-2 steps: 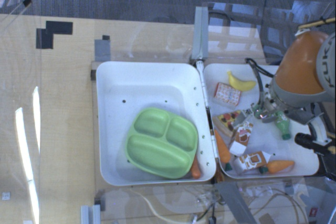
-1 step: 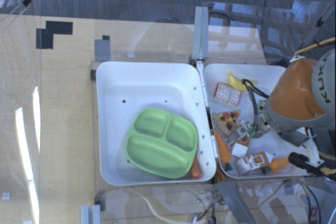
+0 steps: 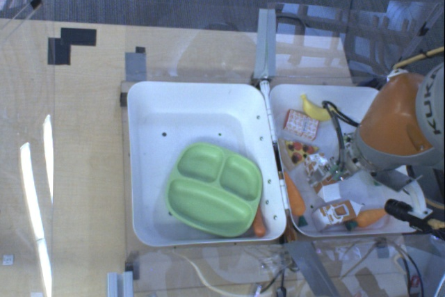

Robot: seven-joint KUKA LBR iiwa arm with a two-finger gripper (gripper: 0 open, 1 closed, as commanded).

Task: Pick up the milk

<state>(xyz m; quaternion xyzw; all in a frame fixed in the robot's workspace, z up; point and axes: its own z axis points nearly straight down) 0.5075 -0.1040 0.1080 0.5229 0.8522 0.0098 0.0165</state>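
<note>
Jaws (image 3: 325,169) low in right bin (image 3: 415,225), amid clutter; spread can't tell, grip can't tell; milk carton (image 3: 338,212) at 6 o'clock of jaws, lying near bin front edge.

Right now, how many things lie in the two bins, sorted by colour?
Green: 1, the tray in the left bin.
Orange: 3, the carrots.
Yellow: 1, the banana.
White or printed packs: 3, the box, the wrapper, the carton.
Total: 8 that I can tell apart; the arm covers part of the right bin.
</note>
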